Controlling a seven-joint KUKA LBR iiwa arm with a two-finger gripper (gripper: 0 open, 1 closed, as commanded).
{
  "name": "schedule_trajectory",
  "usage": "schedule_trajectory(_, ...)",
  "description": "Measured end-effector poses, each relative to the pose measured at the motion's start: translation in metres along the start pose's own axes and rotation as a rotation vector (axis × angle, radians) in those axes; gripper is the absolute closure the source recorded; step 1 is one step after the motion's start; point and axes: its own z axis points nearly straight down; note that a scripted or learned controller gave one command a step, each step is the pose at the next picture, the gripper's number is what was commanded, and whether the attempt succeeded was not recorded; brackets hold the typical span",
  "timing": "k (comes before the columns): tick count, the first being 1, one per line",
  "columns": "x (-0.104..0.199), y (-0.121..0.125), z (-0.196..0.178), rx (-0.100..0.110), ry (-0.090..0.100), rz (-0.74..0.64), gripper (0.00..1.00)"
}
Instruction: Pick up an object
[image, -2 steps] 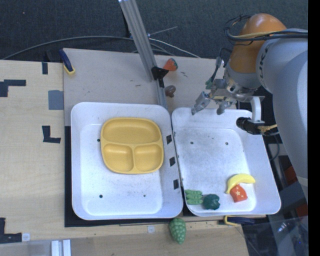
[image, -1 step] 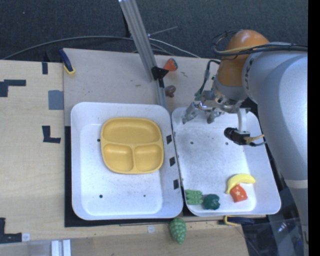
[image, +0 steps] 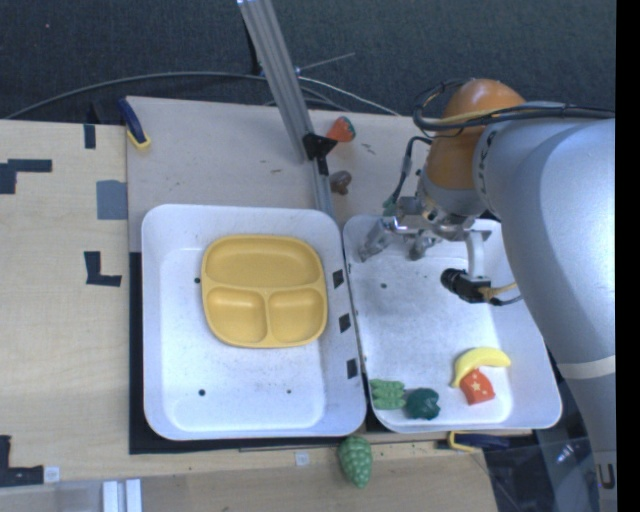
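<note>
- Wooden surface (image: 60, 300) seen from above at a slant, with a dark floor behind it and two shallow white bins side by side.
- Grey arm (image: 560, 220) with an orange band reaches in from the right and hangs over the far end of the right bin (image: 420, 320).
- Left bin (image: 170, 330) holds a yellow divided plate (image: 265, 290), lying flat toward its far half.
- Right bin is mostly bare in the middle; the small things sit along its near edge, well apart from the arm.
- Pincer (image: 400, 238) hovers at the far left corner of the right bin. It carries nothing; whether it is released or clenched I cannot tell at this size.
- Yellow banana (image: 480, 360) lies near the right bin's near right corner, touching a red piece (image: 478, 388) just below it.
- Two green pieces (image: 405, 398) lie close together at the near left edge of the same bin.
- Green bumpy piece (image: 354, 460) sits outside the bins on the surface, in front of them.
- Judgement: no grasp has begun. The likely best target is the banana or a green piece. The pincer should travel toward the near edge, line up squarely above one item, and come down clear of the bin wall. The banana and red piece touch, so a grip there may nudge both.
</note>
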Motion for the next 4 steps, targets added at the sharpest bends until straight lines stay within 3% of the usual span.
schedule_trajectory(1, 0.0, -0.001, -0.01, 0.001, -0.001, -0.001, 1.0)
schedule_trajectory(2, 0.007, -0.003, -0.07, -0.026, 0.003, -0.002, 1.0)
schedule_trajectory(4, 0.01, -0.002, -0.179, -0.025, 0.003, -0.002, 1.0)
